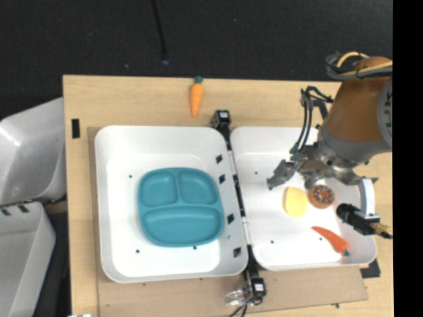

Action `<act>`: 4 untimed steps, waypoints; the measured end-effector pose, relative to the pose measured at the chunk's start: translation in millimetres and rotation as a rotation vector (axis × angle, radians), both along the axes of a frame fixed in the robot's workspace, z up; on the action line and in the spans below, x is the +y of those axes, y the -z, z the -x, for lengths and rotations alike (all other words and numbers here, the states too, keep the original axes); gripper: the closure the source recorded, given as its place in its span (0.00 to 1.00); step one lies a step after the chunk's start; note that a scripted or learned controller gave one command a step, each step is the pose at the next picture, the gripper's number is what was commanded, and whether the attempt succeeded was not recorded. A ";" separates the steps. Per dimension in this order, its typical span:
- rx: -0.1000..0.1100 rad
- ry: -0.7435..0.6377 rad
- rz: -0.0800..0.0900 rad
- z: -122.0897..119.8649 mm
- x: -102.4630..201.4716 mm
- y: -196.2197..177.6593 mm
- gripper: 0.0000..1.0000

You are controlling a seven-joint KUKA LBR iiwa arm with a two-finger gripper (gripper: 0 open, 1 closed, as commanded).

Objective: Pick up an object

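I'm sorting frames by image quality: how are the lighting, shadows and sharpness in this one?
Camera view: soft overall, even light; the white bins look bright but not blown out. The blue plate casts almost no shadow. The gripper and small items beside it, the yellow piece and red pepper, are fuzzy-edged. The background is near black.

Yellow lemon-shaped object [296, 202] lies in right bin, touching brown round object [322, 195]; orange chili pepper [331, 239] lies nearer, apart.
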State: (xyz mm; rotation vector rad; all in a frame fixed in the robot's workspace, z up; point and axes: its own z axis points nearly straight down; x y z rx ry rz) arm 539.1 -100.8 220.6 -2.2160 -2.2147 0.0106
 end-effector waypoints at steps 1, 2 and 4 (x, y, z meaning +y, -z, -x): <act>-0.011 -0.002 0.002 -2.4 -0.1 -5.5 0.00; -0.007 -0.001 0.002 -7.2 1.8 38.6 0.00; -0.009 0.002 0.002 -7.6 -9.8 120.9 0.00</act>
